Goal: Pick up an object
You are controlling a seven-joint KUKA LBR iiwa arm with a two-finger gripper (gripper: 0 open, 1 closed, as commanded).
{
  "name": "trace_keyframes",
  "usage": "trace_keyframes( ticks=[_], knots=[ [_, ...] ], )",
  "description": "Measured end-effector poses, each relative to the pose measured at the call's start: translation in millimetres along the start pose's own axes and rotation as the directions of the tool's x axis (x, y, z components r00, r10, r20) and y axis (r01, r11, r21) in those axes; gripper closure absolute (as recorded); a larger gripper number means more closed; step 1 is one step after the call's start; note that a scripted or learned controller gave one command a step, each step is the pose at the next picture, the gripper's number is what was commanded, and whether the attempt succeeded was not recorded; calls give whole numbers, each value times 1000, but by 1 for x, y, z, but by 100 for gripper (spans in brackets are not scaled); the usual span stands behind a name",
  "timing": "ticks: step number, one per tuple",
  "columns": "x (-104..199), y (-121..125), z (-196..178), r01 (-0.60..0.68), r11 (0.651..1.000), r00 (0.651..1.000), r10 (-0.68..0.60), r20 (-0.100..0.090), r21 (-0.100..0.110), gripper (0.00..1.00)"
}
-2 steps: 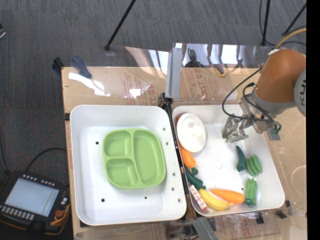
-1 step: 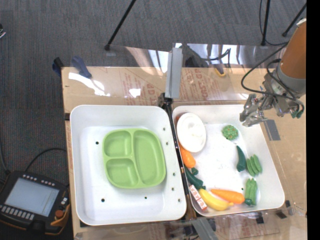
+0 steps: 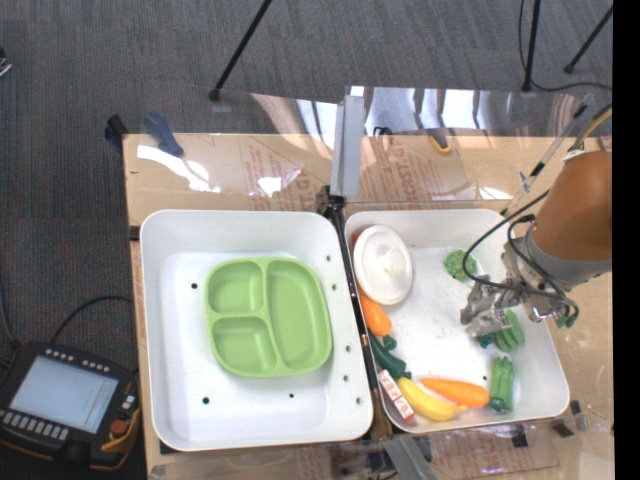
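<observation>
no object is judged lifted yet: the gripper is lowered at three o'clock in the right bin, touching a green toy vegetable, its closure not discernible, so grasping and raising are left to be done.

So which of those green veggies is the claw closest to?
The green vegetable by the right bin's right wall, directly under the gripper. The broccoli-like one sits further up-left; the third lies nearer the front, beside the carrot.
</observation>
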State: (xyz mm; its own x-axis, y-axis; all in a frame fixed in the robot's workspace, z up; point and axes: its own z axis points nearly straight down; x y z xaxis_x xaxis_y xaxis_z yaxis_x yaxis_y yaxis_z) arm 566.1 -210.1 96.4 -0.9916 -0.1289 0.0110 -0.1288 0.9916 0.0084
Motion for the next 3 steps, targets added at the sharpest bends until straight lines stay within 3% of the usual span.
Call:
trace_keyframes(
  ticks=[1,2,3],
  knots=[
    [-90,61,-42,50,999,999,-50,20,7,100],
    [-48,79,-145,36,999,999,-36,26,13,100],
    [-15,0,-49,487,873,873,-487,5,7,100]
  ],
)
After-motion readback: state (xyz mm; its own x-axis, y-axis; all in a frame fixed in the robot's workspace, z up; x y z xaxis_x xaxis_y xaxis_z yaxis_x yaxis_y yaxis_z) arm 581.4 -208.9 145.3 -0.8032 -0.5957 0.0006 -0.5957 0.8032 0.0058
